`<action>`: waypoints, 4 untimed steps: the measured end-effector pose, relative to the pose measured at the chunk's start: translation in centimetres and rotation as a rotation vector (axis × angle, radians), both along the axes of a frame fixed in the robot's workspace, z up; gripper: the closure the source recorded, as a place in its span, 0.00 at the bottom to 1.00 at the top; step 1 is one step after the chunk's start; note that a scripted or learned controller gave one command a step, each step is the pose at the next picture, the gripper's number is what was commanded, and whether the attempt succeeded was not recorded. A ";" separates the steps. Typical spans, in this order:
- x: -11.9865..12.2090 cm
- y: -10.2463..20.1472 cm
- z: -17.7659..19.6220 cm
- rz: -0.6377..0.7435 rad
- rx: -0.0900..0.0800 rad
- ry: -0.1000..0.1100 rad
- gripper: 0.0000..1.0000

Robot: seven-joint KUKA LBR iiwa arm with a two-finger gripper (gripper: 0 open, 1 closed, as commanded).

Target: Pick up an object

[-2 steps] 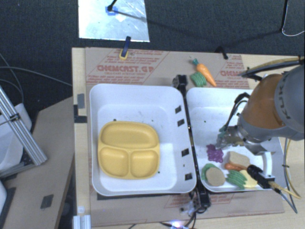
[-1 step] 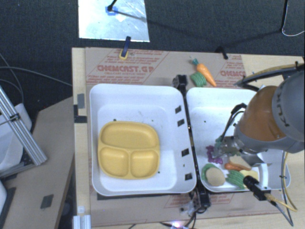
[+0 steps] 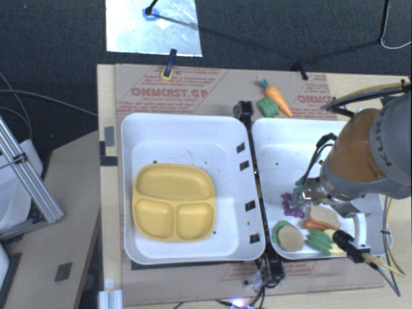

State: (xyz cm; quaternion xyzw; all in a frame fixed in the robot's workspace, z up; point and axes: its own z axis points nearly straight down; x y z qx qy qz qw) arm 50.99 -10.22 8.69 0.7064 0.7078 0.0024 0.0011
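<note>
Camera view: the gripper (image 3: 300, 195) hangs over purple grapes (image 3: 293, 205) — finger state I cannot tell; descend straight, centred, avoiding the bread (image 3: 323, 216).

Open floor fills the far part of the right bin (image 3: 283, 140), easy passage there. Its near end is crowded: purple grapes (image 3: 293, 205), a tan bun (image 3: 290, 239), green pieces (image 3: 318, 240) and an orange carrot (image 3: 317, 224) packed together under the arm (image 3: 360, 153). In the left bin (image 3: 187, 127), the yellow tray (image 3: 174, 201) blocks the middle; its far strip lies free.
</note>
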 end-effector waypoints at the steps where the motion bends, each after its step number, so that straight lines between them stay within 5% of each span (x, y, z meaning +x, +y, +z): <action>1: -2.0 1.2 0.0 -0.002 -0.006 -0.008 1.00; 2: -1.9 1.2 1.1 -0.002 -0.005 -0.010 1.00; 3: -0.9 10.9 10.2 0.013 0.003 -0.006 1.00; 4: -2.2 17.7 24.5 0.012 0.005 -0.012 1.00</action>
